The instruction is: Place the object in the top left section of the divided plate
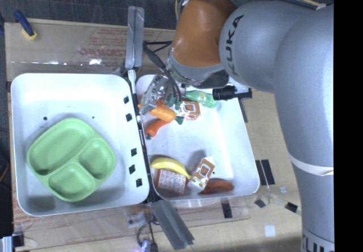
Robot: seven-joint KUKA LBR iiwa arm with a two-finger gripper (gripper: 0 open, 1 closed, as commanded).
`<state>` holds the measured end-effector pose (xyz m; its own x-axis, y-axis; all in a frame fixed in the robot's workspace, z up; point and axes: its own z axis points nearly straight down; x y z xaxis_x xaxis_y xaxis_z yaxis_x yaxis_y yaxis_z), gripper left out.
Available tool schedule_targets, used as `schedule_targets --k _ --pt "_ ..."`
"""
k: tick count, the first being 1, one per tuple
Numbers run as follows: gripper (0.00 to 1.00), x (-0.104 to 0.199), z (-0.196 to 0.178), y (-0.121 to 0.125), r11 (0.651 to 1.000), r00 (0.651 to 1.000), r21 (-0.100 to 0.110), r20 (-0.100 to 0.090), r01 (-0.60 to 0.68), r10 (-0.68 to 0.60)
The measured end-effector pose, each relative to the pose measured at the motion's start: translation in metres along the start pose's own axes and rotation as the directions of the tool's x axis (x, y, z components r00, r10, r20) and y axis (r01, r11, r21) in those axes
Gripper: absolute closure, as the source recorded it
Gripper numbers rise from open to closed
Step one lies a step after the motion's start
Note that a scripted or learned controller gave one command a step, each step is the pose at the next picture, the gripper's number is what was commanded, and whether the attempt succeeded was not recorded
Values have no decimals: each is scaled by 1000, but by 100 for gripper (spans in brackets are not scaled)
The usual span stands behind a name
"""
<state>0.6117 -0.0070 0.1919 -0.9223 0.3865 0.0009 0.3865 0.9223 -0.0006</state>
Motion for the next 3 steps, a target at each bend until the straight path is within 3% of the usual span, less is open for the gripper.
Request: schedule_targets --k 1,2,3 --pt "100 -10 -35 -23 982 982 0 4 187 -187" --pt "100 53 0 2 970 970 0 1 242 -242" --pt "100 121 0 62 977 977 0 0 213 -213"
